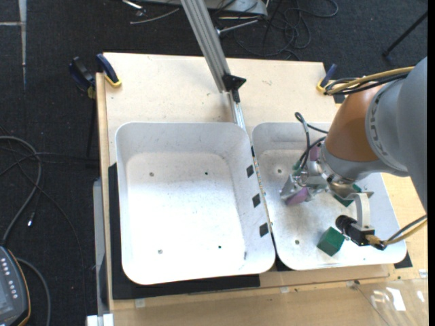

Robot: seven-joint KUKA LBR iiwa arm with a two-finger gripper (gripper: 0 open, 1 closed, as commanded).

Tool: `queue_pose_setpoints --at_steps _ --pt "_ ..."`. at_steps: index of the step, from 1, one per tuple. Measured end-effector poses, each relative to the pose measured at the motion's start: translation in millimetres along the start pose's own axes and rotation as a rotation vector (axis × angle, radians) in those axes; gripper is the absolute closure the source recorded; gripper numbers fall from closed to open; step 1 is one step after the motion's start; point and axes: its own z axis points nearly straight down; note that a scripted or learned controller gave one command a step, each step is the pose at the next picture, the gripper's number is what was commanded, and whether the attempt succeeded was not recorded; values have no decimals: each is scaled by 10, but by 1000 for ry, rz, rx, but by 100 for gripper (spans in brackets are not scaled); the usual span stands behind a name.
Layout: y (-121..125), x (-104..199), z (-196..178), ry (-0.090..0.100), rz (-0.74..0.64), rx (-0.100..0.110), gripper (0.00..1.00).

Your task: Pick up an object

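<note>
Gripper: the gripper (304,182) is low in the right bin (285,138), near that bin's middle. I cannot tell if it is open or closed, because the wrist and wires cover it.

Purple thing: a small purple block (296,195) sits right at the gripper's tip. It looks like it is touching the tip, or very close. I cannot see if it is being held or is just lying on the bin floor.

Green thing: a green block (331,241) lies near the front of the right bin, apart from the gripper. A second bit of green (345,197) peeks out from under the wrist, and I cannot tell what it is.

Arm: the grey arm (397,124) with its orange band (353,124) comes in from the right and leans over the right bin. A black cable with a yellow end (360,235) hangs down beside the green block.

Left bin: the left bin (136,145) is white with small dark dots on its floor.

Bench: both bins sit on a pale board (170,87) with clamps at its back corners.

My guess at the step: the arm seems to be going for the purple block.

What could go wrong: the block is small and tipped, so it may slip out or get pushed away. If the arm lifts too soon, it may come up with nothing. The hanging cable could bump the green block.
</note>
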Motion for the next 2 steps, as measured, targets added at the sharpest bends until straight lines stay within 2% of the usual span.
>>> queue_pose_setpoints --at_steps 1,2 --pt "426 639 -949 2 -8 -10 100" --pt "336 1304 -893 3 -9 3 100"
